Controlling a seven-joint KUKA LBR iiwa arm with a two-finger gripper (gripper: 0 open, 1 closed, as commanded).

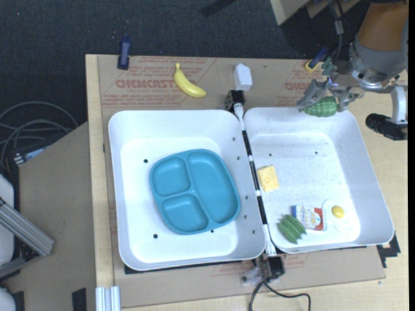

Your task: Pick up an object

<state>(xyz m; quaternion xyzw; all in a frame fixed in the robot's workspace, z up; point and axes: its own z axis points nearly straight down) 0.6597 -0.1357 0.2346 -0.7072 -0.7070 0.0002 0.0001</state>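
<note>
My gripper [324,98] hangs over the far edge of the right bin [363,167], with the grey and orange arm rising behind it at the top right. A bumpy green object [322,107] sits between its fingers, and the gripper is shut on it. Lower in the same bin lie a yellow block [268,178], a green pod-like piece [291,228], a white packet with red and blue print [310,217] and a small yellow ball [337,211].
The left bin [126,173] holds a blue divided plate [193,190]. Behind the bins, on the cardboard, lie a yellow banana [188,83], a small white box [242,76] and a blue item [124,52]. A black divider [249,167] runs between the bins.
</note>
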